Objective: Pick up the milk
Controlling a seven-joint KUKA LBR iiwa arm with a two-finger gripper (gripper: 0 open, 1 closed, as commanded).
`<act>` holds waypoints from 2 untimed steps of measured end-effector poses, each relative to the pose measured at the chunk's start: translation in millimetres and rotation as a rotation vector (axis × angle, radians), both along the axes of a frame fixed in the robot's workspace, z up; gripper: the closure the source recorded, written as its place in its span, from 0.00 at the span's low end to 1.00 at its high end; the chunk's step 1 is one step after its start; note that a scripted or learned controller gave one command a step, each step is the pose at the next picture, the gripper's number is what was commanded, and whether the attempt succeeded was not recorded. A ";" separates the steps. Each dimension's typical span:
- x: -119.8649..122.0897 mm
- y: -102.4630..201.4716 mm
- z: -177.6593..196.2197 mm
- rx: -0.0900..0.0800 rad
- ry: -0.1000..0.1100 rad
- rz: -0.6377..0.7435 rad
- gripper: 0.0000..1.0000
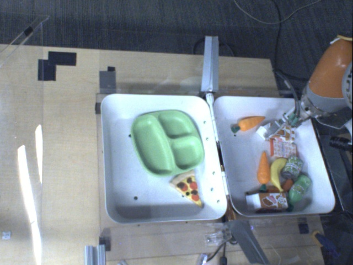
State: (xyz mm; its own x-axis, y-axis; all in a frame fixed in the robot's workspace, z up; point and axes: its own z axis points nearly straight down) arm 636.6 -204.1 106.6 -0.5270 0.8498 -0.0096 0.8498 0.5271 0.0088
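You see the jaws (287,120), their state impossible to tell, poised in the right bin (237,164) just above the milk (282,146) carton, which lies lengthwise toward you.

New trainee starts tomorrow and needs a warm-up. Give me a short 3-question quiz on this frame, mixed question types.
1. True or false: the pizza slice lies in the same bin as the green plate.
2. The gripper is closest to which item? A: pizza slice. B: milk carton. C: green bottle.
3. Fill in: the right bin holds ___ carrots.

Key: 1 true; 2 B; 3 two (one near the bin's far edge, one beside the banana).
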 end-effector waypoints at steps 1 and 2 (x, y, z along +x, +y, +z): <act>3.5 2.5 13.0 0.000 -0.011 0.004 1.00; 34.5 91.4 106.2 0.003 0.001 0.011 1.00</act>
